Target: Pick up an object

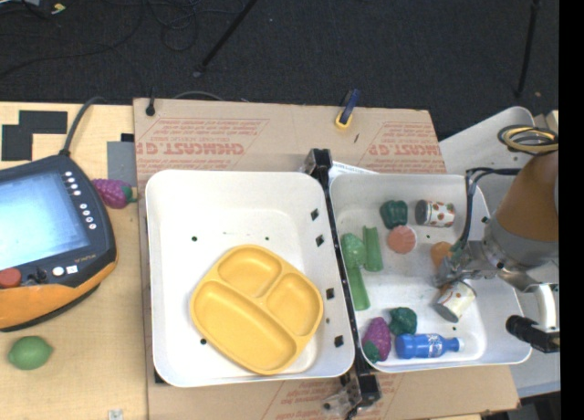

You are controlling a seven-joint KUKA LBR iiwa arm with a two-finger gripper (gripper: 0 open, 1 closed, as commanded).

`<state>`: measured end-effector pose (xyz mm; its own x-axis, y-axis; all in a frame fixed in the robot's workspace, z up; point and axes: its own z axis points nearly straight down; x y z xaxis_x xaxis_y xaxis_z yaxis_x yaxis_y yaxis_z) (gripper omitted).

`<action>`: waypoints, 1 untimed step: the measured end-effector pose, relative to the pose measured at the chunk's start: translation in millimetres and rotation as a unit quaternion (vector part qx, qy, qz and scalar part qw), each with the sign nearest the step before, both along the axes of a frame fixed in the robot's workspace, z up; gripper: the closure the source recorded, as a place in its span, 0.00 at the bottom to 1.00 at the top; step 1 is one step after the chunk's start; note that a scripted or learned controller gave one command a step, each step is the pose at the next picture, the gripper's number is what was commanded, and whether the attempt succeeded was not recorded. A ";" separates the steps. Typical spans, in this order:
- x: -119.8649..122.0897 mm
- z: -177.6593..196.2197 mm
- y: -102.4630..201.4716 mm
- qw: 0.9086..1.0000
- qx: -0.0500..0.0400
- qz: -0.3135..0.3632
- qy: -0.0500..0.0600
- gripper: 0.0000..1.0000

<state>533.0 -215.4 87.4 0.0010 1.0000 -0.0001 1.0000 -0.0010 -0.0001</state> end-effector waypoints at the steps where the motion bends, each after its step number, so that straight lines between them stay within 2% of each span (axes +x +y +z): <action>1: -2.5 10.7 -1.5 1.000 0.001 -0.003 0.001 1.00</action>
